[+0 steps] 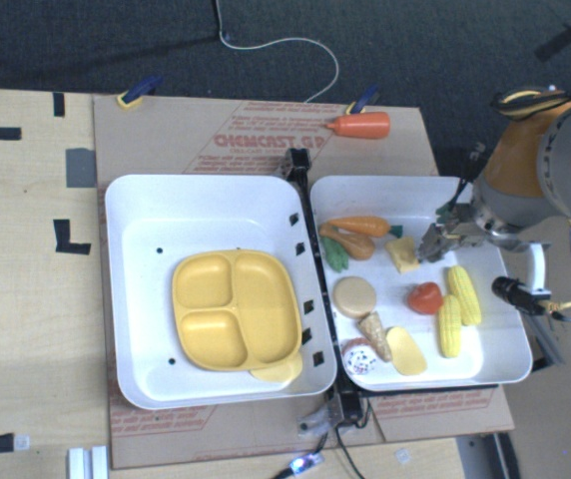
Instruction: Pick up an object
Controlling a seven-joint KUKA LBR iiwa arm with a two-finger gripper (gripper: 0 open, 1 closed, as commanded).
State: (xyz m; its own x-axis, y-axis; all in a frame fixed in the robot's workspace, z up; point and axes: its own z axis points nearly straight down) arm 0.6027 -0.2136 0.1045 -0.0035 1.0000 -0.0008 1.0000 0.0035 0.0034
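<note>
The right bin (pixel 420 190) holds toy food: an orange carrot (pixel 361 226), a brown sausage (pixel 350 243), a green piece (pixel 336 255), a yellow cheese wedge (pixel 402 255), a red tomato (pixel 425 297), two corn cobs (pixel 463 294) (pixel 448 327), a tan round bun (pixel 354 294), a mushroom (pixel 373 328) and a pale yellow slice (pixel 406 351). My gripper (pixel 433 243) hangs low over the bin's right half, just right of the cheese wedge and above the tomato. Nothing shows between its dark fingers.
The left bin (pixel 136 208) carries a yellow divided plate (pixel 236 307). An orange carrot-like toy (pixel 360 125) lies on the cardboard behind the bins. A white cable (pixel 285 43) loops over the dark floor at the back. The arm's orange band (pixel 525 158) is at the right.
</note>
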